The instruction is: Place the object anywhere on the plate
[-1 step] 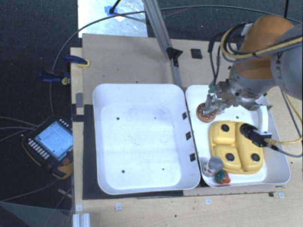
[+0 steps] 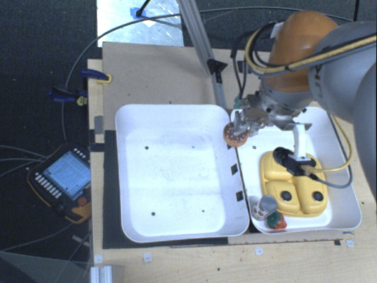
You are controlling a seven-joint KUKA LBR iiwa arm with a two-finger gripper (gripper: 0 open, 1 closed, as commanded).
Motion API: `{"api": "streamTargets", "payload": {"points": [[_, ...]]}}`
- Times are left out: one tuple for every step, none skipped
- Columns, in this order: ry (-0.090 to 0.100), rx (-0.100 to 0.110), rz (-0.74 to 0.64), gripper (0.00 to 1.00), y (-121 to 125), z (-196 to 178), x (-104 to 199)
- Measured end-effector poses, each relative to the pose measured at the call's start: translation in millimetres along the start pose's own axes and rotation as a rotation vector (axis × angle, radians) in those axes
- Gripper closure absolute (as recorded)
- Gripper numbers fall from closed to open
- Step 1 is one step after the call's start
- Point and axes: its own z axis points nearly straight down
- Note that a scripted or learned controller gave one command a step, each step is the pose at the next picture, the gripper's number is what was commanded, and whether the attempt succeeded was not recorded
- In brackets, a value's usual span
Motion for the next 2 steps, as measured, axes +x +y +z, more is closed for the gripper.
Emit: {"api": "streamTargets", "payload": {"points": [[0.0, 0.002, 0.001, 1.0, -6, 4, 47], [-0.001, 0.003, 0.001, 1.0, -1, 27, 95]]}}
